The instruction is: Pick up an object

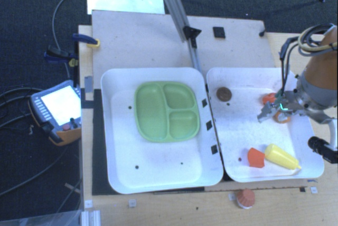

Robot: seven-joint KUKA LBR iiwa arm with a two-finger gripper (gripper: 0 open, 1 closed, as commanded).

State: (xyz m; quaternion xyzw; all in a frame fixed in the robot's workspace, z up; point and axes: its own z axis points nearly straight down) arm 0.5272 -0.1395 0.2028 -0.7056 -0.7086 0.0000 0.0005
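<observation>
The right bin (pixel 240 130) holds several small objects. A brown round piece (pixel 224 94) lies near its far left corner. A red block (pixel 256 158) and a yellow cone-like piece (pixel 282 157) lie side by side near its front edge. My gripper (pixel 272 110) hangs low over the right side of this bin, right at an orange object (pixel 269 97). The gripper's body partly hides that object, and more orange (pixel 283 118) shows just below the gripper. Whether anything is held cannot be seen.
A green divided plate (pixel 167 111) lies in the left bin (pixel 121 156). A slanted metal pole (pixel 174 0) crosses above the bench's back. A small brown disc (pixel 245 197) sits outside the bins at the front edge. The arm (pixel 319 79) comes in over the right rim.
</observation>
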